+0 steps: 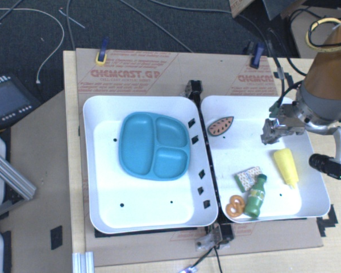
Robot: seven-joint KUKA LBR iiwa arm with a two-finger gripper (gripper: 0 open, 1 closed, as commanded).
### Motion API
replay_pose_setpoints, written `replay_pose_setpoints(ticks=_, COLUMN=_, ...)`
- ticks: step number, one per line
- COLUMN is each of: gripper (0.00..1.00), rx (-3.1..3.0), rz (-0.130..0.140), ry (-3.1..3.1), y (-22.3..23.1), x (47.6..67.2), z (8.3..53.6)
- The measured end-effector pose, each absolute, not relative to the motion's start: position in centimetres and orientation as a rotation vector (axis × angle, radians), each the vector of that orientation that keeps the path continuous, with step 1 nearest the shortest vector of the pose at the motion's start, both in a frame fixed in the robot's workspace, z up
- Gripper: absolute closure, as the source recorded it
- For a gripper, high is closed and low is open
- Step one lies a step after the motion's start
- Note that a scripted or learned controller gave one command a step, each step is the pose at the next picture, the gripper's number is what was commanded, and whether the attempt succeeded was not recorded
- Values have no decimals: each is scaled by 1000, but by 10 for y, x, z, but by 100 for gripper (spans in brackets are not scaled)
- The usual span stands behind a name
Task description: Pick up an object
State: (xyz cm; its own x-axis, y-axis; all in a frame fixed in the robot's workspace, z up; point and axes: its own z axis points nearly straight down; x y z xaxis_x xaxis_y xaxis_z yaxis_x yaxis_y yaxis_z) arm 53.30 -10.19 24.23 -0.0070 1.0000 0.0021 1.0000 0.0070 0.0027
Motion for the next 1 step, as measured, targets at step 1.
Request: replay_pose_setpoints(ticks=1, gripper=100, rx=2219, rz=-1, ry=2230, y=-50, x=520, z=234)
